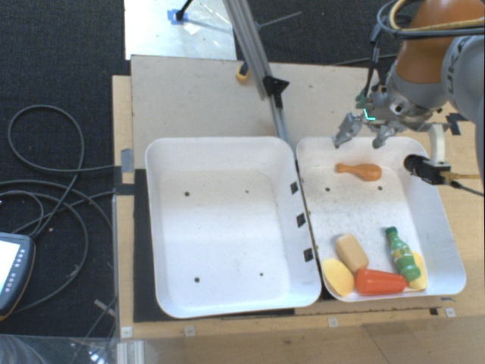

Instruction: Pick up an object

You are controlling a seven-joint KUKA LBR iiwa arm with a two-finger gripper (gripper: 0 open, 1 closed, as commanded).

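Note:
My gripper point(362, 136) hangs over the far edge of the right bin point(436, 226), its two fingers spread open with nothing between them. Just below it, on the bin floor, lies an orange-brown drumstick-shaped toy point(361, 171). At the near end of the same bin sit a tan block point(352, 252), a yellow piece point(338, 277), a red-orange carrot-like toy point(379, 281) and a green bottle point(399, 254) resting on another yellow piece point(417, 273).
The left bin point(163, 226) lies beside the right one, with a divider of black clips point(301, 220) between them. A grey pole point(254, 48) slants across the bench behind the bins. Cables lie on the dark floor at left.

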